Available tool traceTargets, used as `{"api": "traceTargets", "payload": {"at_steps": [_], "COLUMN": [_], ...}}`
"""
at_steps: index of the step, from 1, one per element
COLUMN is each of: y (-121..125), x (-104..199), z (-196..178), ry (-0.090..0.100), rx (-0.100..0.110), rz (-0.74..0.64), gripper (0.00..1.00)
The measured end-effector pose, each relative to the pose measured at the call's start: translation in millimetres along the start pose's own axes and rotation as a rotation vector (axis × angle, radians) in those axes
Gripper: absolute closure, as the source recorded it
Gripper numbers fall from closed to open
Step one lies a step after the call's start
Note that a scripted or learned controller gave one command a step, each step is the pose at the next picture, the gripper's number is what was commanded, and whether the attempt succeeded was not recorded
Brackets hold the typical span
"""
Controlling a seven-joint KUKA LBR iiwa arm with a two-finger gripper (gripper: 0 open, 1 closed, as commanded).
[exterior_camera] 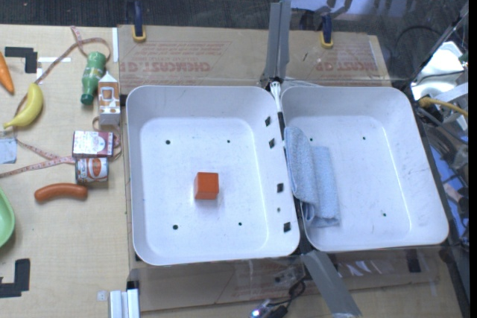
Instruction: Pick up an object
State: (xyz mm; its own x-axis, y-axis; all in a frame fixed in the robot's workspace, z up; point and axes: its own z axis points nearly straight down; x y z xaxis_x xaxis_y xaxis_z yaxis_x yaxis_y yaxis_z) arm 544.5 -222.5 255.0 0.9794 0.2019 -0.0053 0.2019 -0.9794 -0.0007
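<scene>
Two white bins sit side by side — the left bin (149, 123) and the right bin (402, 130). A folded blue cloth (313, 175) lies at nine o'clock in the right bin, against its left wall. An orange block (206, 185) rests just below centre of the left bin, toward six o'clock — apart from every wall.
</scene>
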Motion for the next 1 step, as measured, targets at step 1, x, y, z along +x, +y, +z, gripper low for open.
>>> {"api": "traceTargets", "payload": {"at_steps": [1], "y": [-1.3], "x": [0.6], "z": [-7.6], "ry": [-0.005], "rx": [0.002], "rz": [-0.006], "gripper": [1.00]}}
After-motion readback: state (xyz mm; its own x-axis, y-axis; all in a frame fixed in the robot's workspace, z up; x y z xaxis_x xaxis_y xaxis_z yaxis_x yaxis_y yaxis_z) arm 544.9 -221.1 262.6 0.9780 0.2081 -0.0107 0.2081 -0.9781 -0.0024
